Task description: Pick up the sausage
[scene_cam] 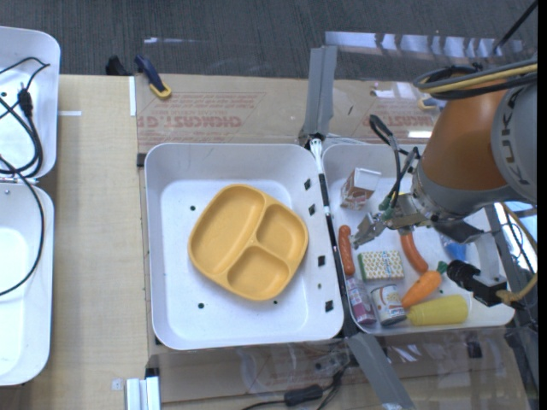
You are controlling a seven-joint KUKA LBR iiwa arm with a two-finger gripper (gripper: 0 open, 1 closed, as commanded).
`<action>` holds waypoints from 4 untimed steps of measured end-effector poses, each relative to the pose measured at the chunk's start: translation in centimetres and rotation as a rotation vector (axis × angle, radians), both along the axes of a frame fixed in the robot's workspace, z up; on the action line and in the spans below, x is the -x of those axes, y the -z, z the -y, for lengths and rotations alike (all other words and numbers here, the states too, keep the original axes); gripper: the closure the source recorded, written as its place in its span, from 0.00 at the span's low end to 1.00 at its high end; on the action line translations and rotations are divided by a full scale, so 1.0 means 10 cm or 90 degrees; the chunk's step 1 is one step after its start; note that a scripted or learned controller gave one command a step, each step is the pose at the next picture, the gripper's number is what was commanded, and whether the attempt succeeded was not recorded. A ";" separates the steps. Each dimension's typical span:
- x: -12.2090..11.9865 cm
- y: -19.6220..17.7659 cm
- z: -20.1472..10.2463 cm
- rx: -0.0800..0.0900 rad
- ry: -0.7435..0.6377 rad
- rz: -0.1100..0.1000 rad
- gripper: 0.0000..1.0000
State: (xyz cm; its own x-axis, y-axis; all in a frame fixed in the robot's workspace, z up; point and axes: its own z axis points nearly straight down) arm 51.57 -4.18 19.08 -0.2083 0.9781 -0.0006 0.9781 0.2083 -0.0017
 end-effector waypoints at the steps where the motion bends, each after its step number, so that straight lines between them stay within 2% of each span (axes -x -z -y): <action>1: 0.00 0.00 0.00 0.000 0.000 0.000 0.00; 2: 0.38 -0.76 -0.23 0.001 0.163 0.000 0.00; 3: 0.39 -0.15 0.43 0.000 0.058 -0.001 0.00; 4: 0.19 0.94 0.80 0.001 0.094 0.010 0.00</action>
State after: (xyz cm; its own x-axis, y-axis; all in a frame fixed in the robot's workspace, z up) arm 49.72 -12.18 9.68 -0.0615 0.9981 -0.0042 0.9980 0.0615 0.0136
